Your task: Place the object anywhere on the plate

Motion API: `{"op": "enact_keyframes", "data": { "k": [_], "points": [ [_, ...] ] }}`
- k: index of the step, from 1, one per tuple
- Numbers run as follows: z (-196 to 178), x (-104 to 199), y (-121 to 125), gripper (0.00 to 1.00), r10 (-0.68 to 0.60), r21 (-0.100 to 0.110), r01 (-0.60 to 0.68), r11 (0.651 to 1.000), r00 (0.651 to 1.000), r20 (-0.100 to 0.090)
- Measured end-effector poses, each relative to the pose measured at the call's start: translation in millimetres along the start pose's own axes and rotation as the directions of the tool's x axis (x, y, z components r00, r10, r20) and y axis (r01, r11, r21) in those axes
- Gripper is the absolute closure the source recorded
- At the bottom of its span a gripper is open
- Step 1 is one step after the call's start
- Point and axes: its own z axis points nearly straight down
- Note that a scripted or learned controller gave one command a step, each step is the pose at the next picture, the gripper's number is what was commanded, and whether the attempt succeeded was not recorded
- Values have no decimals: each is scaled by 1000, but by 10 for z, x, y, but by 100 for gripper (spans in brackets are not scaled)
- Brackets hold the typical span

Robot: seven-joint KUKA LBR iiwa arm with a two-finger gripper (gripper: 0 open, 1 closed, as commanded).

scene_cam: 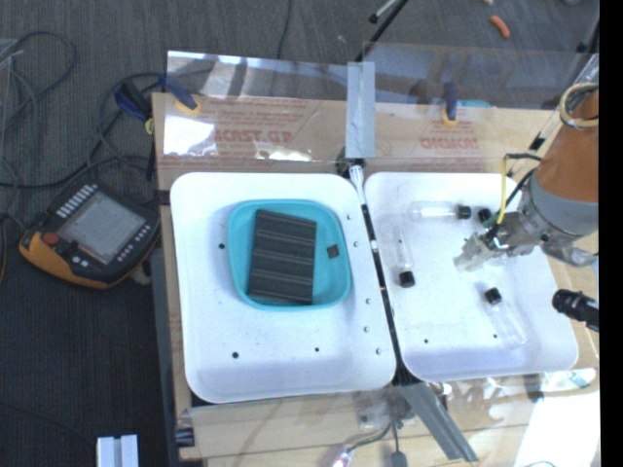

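A teal plate (336,278) lies in the left bin (204,348). A dark ridged rectangular block (282,257) rests flat on the plate, covering most of its middle. A small dark square (333,251) sits on the plate just right of the block. My gripper (482,246) hangs low over the right bin (438,348), toward its right side and far from the plate. It is pale and blurred against the white floor, and I see nothing clearly held in it.
Several clear vials with black caps lie in the right bin: one at the back (433,209), one by the left wall (399,259), one at the front right (504,321). A teach pendant (92,232) lies on the floor to the left.
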Motion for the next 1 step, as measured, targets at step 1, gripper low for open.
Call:
{"op": "enact_keyframes", "data": {
  "k": [1],
  "points": [
    [0, 0, 0, 0, 0, 0, 0, 1000, 1000, 0]
  ]
}}
